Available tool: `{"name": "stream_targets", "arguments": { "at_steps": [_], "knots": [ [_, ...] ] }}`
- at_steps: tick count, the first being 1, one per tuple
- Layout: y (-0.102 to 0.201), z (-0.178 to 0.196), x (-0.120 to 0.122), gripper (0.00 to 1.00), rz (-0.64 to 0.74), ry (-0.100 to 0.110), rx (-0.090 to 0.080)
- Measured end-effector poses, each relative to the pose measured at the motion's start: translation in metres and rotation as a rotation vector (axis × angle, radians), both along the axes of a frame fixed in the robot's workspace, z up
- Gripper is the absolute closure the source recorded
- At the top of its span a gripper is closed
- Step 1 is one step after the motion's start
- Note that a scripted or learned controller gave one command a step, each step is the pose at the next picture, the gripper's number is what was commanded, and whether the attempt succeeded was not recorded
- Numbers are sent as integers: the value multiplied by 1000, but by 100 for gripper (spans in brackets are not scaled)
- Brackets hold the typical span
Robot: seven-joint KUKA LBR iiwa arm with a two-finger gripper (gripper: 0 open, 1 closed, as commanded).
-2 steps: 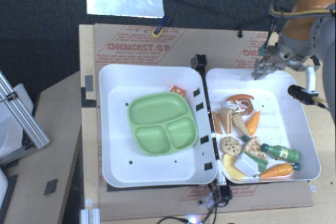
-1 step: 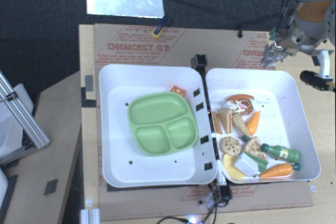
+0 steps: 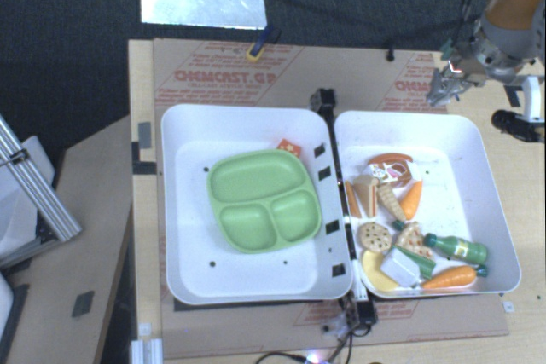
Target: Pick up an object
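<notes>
The right bin holds a heap of toy food: a green bottle with a pale label lying on its side, two carrots, one near the middle and one at the front wall, a round cookie, a hot dog and a grey block. The left bin carries a green divided plate with a small red-orange box just behind it. The gripper hangs above the bench behind the right bin, holding nothing visible. The cardboard under the bins reads "CHEMCAST" in red.
</notes>
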State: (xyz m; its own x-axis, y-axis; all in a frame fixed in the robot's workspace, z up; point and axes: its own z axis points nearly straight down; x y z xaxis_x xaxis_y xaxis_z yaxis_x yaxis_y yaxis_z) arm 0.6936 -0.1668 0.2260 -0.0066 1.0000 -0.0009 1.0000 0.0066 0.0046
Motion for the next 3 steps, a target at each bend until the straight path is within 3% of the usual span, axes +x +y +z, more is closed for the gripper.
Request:
{"name": "stream_targets", "arguments": {
  "at_steps": [1, 2, 3],
  "knots": [
    [39, -8, -34, 100, 2, 5, 2],
    [71, -1, -85, 100, 1, 6, 2],
    [107, 6, -116, 100, 1, 6, 2]
  ]
}}
